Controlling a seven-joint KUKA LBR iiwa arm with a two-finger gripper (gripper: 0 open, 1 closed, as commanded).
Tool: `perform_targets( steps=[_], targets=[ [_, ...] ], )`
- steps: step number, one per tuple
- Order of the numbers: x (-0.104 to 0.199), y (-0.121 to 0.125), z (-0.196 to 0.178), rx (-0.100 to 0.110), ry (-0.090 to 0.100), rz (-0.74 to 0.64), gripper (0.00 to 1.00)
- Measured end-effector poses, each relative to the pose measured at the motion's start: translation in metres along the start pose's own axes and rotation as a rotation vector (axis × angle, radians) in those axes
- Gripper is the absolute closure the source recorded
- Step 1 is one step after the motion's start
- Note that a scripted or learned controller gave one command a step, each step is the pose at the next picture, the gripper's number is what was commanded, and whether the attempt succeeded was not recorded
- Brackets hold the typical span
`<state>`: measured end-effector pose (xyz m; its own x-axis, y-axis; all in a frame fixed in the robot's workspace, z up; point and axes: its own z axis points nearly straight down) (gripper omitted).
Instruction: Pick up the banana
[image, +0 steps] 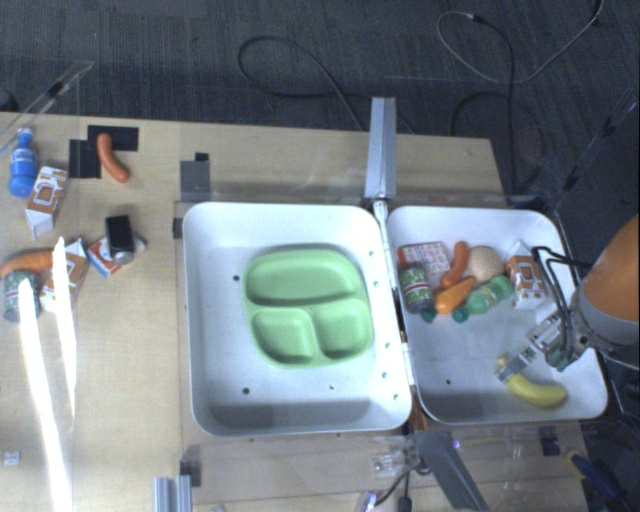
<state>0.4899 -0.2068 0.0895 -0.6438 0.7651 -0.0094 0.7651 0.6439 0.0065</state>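
Left side of the surface: blue bottle, small cartons, a sausage, loose bits. Left bin holds a green divided tray. Right bin: cluster along the top with a red packet, carrot, green bottle, a tan round item, a carton. Banana lies alone near the bin's front right corner, nothing blocking it. Gripper sits just above the banana, close to it; can't tell how far the jaws are apart or whether they touch it.

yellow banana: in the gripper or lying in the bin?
Lying in the bin. The yellow banana rests flat on the right white bin's floor near its front edge, the gripper just above it.
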Motion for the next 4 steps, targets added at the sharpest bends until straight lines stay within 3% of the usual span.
perform_targets(
  steps=[1,2,3,4],
  targets=[
    [-0.001,0.004,-0.012,-0.006,-0.004,0.001,1.00],
    [-0.001,0.004,-0.012,-0.006,-0.004,0.002,0.00],
    [0.000,0.001,-0.086,0.001,0.002,-0.059,0.00],
    [-0.001,0.002,0.000,-0.003,-0.005,-0.066,0.00]
  ],
)
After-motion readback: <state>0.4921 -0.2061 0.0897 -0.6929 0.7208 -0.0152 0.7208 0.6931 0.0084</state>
